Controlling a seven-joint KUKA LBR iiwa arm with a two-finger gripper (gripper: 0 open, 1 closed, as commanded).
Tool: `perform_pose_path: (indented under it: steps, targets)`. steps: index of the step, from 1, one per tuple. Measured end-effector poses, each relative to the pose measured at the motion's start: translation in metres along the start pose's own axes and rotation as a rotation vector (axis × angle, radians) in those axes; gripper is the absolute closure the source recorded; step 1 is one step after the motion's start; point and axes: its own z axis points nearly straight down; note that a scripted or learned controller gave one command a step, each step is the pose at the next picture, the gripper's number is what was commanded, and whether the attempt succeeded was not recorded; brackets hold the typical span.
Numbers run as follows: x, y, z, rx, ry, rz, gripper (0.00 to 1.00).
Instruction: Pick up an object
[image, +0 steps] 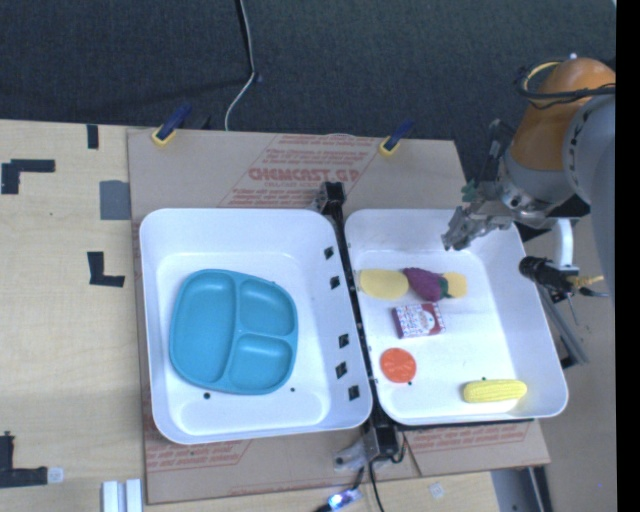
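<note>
The right bin (520, 330) holds a pale yellow lemon-like piece (384, 284), a purple eggplant-like toy (424, 282) with a small yellow piece (456, 285) beside it, a red and white packet (417, 321), an orange-red disc (398, 365) and a yellow corn cob (494, 391). My gripper (459, 236) hangs over the bin's far right part, above and to the right of the purple toy, apart from every object. Nothing shows between its tips.
The left bin (160, 240) carries a blue divided plate (234, 331). Black clips (331, 196) sit along the wall between the bins. The grey arm with its orange band (560, 110) comes in from the upper right. A cable (243, 60) hangs behind the bench.
</note>
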Motion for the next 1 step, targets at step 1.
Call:
perform_pose_path:
  steps: [1]
  targets:
    - [-0.0015, -0.0035, -0.0609, -0.002, -0.001, 0.0, 1.0]
